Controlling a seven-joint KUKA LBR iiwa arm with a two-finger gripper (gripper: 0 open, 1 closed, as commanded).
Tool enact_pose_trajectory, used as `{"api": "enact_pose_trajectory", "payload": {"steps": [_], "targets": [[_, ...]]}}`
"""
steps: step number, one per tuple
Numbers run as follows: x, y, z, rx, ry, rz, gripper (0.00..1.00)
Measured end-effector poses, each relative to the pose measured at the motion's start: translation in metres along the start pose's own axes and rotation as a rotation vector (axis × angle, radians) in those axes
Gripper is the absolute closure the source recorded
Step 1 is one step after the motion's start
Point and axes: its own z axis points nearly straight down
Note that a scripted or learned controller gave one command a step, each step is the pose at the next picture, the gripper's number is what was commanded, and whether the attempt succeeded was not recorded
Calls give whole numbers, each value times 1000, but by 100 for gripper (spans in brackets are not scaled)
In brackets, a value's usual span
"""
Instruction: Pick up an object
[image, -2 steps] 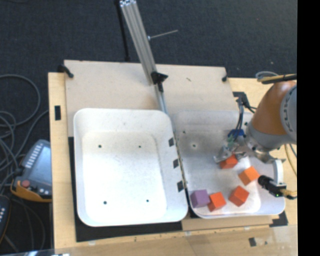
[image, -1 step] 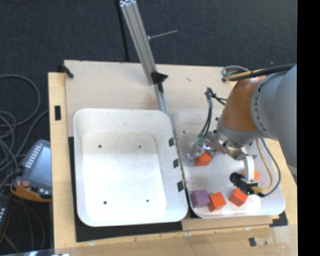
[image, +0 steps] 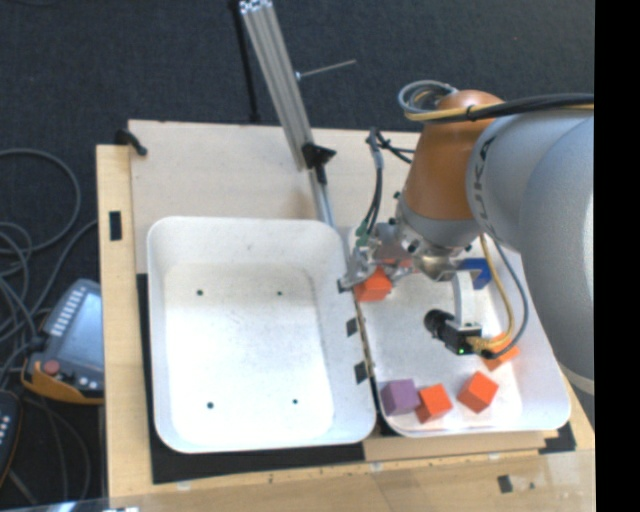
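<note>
My gripper (image: 375, 278) hangs over the left edge of the right bin (image: 540, 400), close to the wall shared with the left bin (image: 240, 330). An orange block (image: 374, 288) sits between its fingertips, and the fingers are shut on it. Along the right bin's front lie a purple block (image: 400, 396) and two more orange blocks (image: 434, 402) (image: 479, 391). A blue object (image: 478, 272) is partly hidden behind the arm's wrist. A small orange piece (image: 503, 352) lies near the arm's cables.
A slanted metal rail (image: 290, 100) stands behind the bins and comes down near the gripper. The grey and orange arm covers the right bin's back half. A black fitting (image: 445, 328) with cables hangs over the bin's middle.
</note>
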Motion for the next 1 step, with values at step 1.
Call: {"api": "enact_pose_trajectory", "payload": {"steps": [1], "targets": [[51, -86, 4, 13, 0, 4, 100]]}}
